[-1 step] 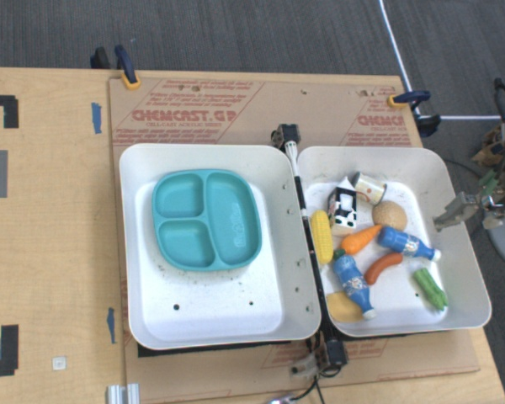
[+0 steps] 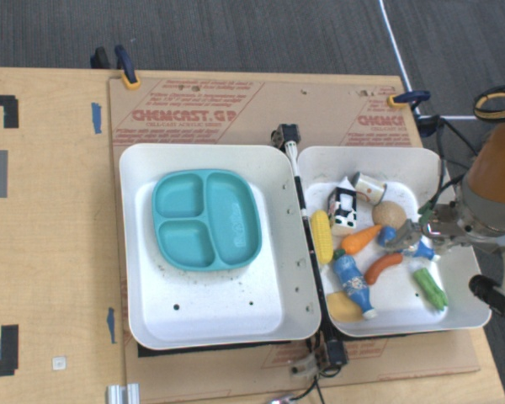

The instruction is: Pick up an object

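Note:
The right bin (image 2: 454,314) holds a heap of toys. Among them are a yellow corn cob (image 2: 321,236), an orange carrot (image 2: 359,240), a blue bottle (image 2: 352,281), a red sausage (image 2: 382,267), a green pickle (image 2: 430,289), a tan egg shape (image 2: 389,215), a black-and-white cow (image 2: 344,207) and a white roll (image 2: 369,187). My gripper (image 2: 414,239) reaches in from the right and hangs low over the bin's right half. It is beside a small blue piece (image 2: 388,236), just above the sausage and pickle. Nothing shows as held.
The left bin (image 2: 151,310) carries a teal divided plate (image 2: 207,219). A black bar (image 2: 303,225) runs between the bins. Both stand on a cardboard sheet (image 2: 194,108) fixed with clamps. Cables lie at the far right beside the arm (image 2: 492,183).

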Robot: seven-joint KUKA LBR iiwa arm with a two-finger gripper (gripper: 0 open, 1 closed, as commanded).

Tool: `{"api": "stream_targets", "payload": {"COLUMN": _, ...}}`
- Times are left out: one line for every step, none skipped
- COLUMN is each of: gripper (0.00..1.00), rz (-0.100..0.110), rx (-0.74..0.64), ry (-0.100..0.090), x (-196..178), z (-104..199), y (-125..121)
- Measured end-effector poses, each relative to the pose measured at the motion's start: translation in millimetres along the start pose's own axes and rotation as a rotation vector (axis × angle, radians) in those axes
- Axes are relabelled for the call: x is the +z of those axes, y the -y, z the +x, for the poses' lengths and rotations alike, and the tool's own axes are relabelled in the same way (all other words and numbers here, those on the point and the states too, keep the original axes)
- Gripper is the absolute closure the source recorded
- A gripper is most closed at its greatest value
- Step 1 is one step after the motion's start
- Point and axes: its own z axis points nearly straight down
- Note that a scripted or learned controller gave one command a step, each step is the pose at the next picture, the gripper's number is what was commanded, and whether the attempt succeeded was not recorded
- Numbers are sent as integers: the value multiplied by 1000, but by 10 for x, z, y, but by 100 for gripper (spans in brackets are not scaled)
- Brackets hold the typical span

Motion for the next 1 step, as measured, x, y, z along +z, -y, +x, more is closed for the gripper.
{"api": "stream_targets", "payload": {"gripper": 0, "rz": -9, "rx": 12, "ry": 4, "x": 711, "z": 623, "y": 303}}
